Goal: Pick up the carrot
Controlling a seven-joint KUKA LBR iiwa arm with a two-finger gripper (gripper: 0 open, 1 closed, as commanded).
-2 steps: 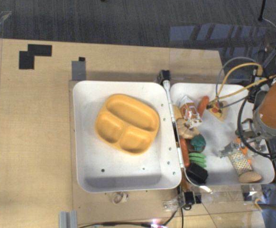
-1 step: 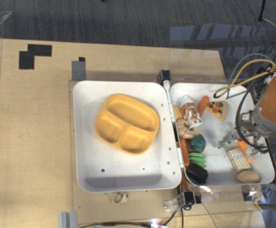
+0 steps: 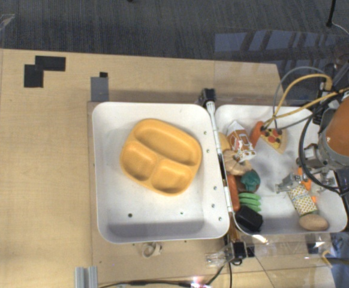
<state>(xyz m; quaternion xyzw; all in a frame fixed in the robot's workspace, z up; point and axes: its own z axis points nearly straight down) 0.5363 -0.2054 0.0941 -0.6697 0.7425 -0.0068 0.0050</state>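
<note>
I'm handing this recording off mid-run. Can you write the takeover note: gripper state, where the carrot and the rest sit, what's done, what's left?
Gripper: low over the right bin, near its right side; open or shut cannot be told.
Carrot: lying along the right bin's left wall, beside the green toy and teal ball, well apart from the gripper.
Left bin: holds the yellow divided plate.
Done: nothing visible; carrot not lifted.
Left: move across to the carrot, grasp, lift.
</note>
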